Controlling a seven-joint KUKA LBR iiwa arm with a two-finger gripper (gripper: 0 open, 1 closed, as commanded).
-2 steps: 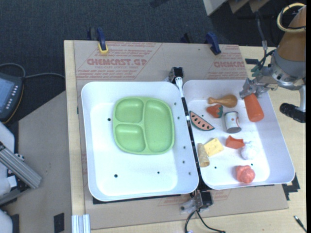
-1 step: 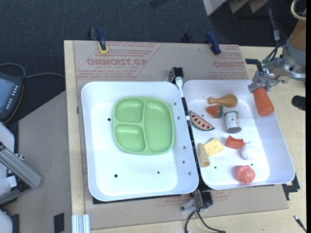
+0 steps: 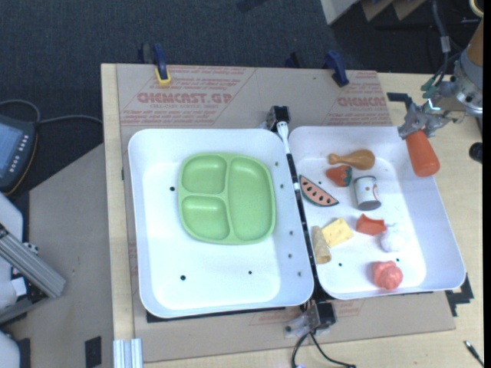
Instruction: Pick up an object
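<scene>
Cardboard covers the desk (image 3: pixel 230 90) under two bins, and beyond the right bin's (image 3: pixel 441 228) far right rim the fingers (image 3: pixel 418 126) grip an orange carrot-like piece (image 3: pixel 422 153), best lifted straight up, slowly.

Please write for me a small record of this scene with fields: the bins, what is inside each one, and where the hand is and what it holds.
left bin: green divided plate
right bin: toy drumstick, watermelon slice, small can, cheese wedge, red pieces, white piece
hand: above the right bin's far right corner
held object: orange-red carrot-like toy, hanging from the hand
arm side: enters from the view's right
</scene>
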